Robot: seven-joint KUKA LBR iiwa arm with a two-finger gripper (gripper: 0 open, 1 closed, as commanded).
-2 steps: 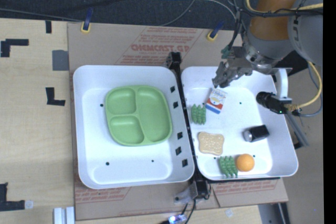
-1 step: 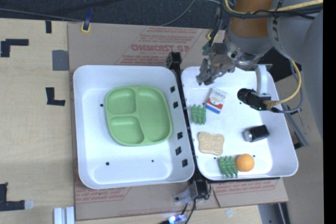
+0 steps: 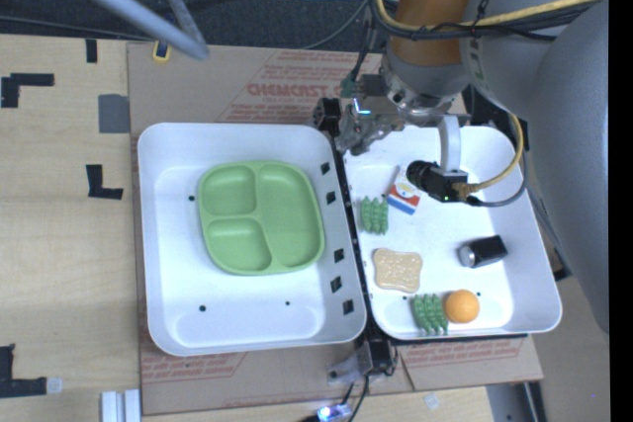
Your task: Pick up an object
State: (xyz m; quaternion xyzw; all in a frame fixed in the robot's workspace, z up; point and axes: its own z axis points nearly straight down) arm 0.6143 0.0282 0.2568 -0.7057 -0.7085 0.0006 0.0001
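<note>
My gripper [image 3: 354,126] hangs under the orange-banded wrist, over the far left corner of the right bin [image 3: 524,242], close to the divider between the bins. Nothing shows in its grasp. Below it in the right bin lie a small red, white and blue carton [image 3: 403,199] and a green ridged piece [image 3: 373,214]. Nearer the front are a slice of toast [image 3: 398,269], a second green ridged piece [image 3: 428,311], an orange ball [image 3: 461,307] and a black cylinder [image 3: 482,252].
The left bin [image 3: 168,242] holds a green divided plate [image 3: 261,216]. The big grey arm covers the right bin's far right side, with a black fitting and yellow cable [image 3: 440,181] hanging beside the carton. Cardboard lies under both bins.
</note>
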